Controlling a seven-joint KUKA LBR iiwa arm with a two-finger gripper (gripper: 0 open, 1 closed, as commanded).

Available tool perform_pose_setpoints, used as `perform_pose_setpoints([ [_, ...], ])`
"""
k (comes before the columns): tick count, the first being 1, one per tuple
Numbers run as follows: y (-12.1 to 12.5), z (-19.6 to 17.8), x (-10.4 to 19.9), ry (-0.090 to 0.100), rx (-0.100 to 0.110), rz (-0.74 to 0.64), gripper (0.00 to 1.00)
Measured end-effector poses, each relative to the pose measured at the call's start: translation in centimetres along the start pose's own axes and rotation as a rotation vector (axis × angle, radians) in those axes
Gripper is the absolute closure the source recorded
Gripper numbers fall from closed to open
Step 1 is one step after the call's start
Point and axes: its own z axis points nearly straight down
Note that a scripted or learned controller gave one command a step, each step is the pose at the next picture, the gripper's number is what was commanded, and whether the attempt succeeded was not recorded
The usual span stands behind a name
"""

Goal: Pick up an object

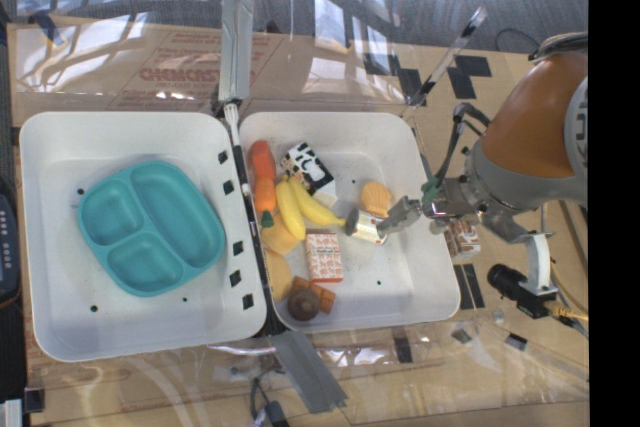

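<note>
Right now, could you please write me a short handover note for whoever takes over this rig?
Gripper: low in the right bin, at a small yellowish object; a grasp can't be confirmed.
Things: carrot, bananas, carton and cow-print toy lie on the right bin's left side. Teal plate sits in the left bin.
Done: nothing visibly lifted.
Left: grasp and lift one object.
</note>
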Motion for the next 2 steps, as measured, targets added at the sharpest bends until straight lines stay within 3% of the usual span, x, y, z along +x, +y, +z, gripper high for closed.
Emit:
perform_pose_setpoints([
  [1, 1.11, 14.24, 5.13, 0.000, -0.005, -0.090, 0.00],
  [2, 1.04, 13.37, 4.99, -0.001, -0.002, -0.092, 1.00],
])
